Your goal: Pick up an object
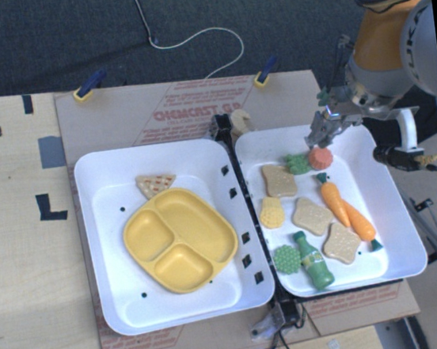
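Two white bins are seen side by side on a cardboard sheet (194, 109) laid over the bench. The left bin (97, 225) holds a yellow divided tray (181, 238), set at a slant, and a waffle-patterned wedge (156, 185) touching the tray's upper left edge.

The right bin (392, 219) holds the small toy foods. A red tomato (321, 158) is noted in the upper part of the bin, with a green leafy piece (297, 163) just beside it on the left. A bread slice (278, 180) lies below the green piece. A yellow pineapple slice (271, 213) lies near the bin's left wall. A second bread slice (312, 216) sits at the middle, and a third (342, 244) lies lower right of it. A carrot (345, 210) is laid diagonally along the right side, its green top toward the tomato. A green bottle (314, 260) lies near the front wall, with a green bumpy round piece (287, 259) touching it on the left.

The gripper (319, 137) is seen low over the back right of the right bin, directly above the tomato. Whether the tomato is touched cannot be told. Whether the fingers are apart or together cannot be told; they are dark and merge with the wrist.

A white cable (200, 36) is looped across the dark floor behind the bench.
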